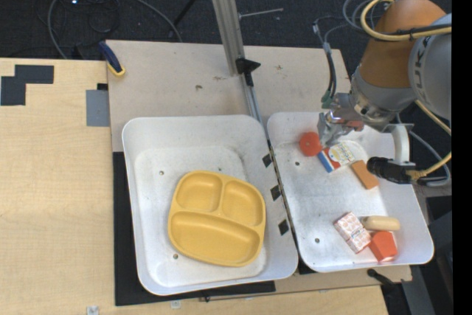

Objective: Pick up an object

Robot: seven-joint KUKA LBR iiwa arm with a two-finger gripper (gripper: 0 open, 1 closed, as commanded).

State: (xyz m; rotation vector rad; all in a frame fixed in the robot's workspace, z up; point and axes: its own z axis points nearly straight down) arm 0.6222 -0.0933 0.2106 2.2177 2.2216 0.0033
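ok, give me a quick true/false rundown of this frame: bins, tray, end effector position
1. The yellow divided tray lies in the left bin. True.
2. The end effector is over the left bin. False: it is over the right bin, near the red ball.
3. The tray holds food items. False: its compartments are bare.
4. A red block sits near the right bin's front corner. True.
5. The right bin holds one object. False: several.
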